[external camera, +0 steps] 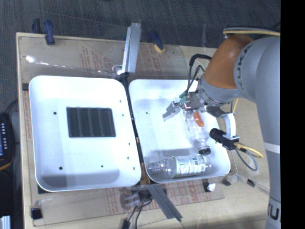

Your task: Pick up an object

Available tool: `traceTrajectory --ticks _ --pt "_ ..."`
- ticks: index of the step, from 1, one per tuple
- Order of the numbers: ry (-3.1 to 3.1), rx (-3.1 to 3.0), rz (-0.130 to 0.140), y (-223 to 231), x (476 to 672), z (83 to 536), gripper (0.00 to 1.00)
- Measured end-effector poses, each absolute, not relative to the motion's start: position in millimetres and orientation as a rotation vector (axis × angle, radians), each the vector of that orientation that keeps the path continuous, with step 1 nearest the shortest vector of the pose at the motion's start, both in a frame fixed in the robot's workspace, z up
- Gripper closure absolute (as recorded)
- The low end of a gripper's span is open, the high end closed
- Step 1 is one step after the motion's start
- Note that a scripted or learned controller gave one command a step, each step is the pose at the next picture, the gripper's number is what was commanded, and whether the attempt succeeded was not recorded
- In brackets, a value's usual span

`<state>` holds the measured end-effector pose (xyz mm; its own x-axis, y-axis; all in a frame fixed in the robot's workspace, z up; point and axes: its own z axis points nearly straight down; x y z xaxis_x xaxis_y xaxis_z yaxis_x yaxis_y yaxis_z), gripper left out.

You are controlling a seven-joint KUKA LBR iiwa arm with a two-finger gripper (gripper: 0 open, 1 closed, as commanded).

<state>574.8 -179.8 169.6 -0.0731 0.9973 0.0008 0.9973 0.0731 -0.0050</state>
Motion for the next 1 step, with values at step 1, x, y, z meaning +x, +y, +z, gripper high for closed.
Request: traceTrajectory --ticks 1 --pt "-2.472 -1.942 0.000 -207.0 575.3 172.9 0.00"
